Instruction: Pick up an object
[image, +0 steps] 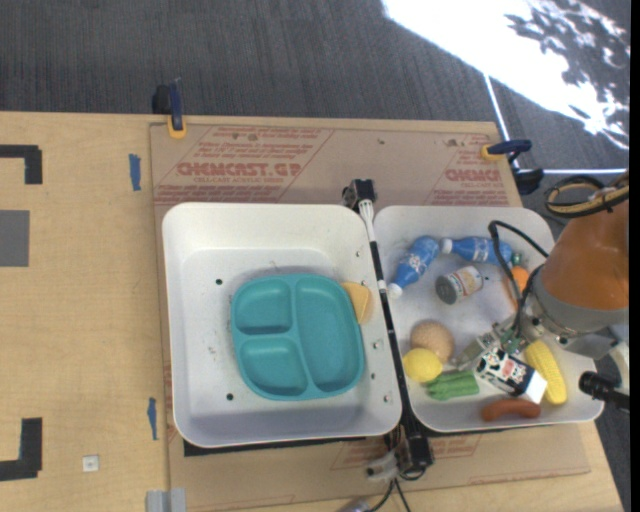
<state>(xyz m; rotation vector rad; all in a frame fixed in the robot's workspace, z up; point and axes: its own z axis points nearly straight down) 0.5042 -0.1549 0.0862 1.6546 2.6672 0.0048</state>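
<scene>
Black-and-white packet (506, 372) lies touching the banana (546, 372), on its left. The gripper (503, 345) hangs just up-left of the banana, over the packet; I cannot tell its opening or whether it grips anything. It should descend straight, clear of the banana.

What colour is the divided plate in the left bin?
The divided plate is teal, shown best in the camera view.

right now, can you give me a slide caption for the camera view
KUKA arm over the right bin of bottles, lemon and banana; teal divided plate lies in the left bin
</scene>
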